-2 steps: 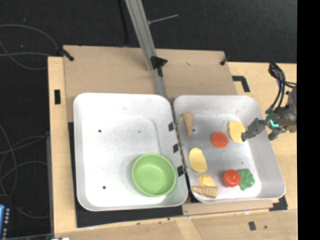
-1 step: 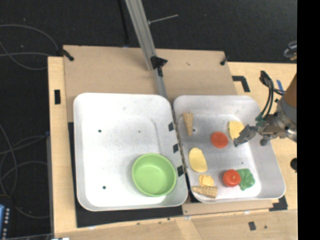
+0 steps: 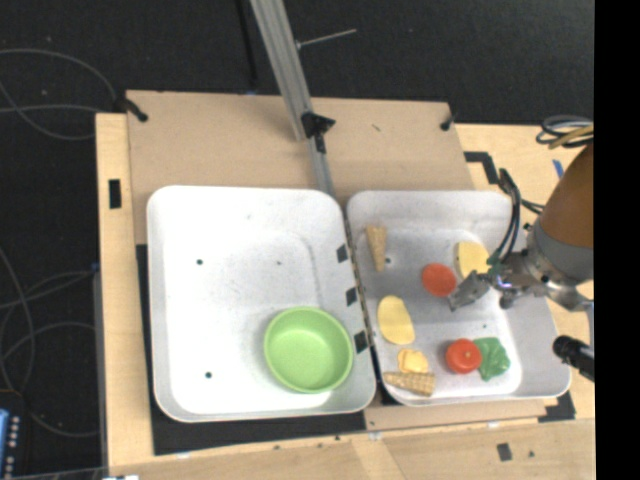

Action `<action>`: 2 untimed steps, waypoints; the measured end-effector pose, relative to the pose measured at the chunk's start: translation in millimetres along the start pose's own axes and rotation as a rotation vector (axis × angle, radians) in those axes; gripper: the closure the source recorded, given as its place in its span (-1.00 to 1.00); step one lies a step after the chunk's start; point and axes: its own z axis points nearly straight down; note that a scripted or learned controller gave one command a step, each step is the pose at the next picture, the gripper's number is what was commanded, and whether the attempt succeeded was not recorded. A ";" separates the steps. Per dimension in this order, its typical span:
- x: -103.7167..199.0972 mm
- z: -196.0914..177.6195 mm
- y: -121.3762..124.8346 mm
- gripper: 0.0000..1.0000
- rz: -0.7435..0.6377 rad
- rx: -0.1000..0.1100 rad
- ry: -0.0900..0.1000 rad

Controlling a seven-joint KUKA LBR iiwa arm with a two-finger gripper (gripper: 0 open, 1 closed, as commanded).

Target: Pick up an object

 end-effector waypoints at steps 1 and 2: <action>1.9 62.8 0.7 -1.00 0.001 0.000 0.000; 1.7 48.3 3.3 1.00 0.006 -0.010 0.001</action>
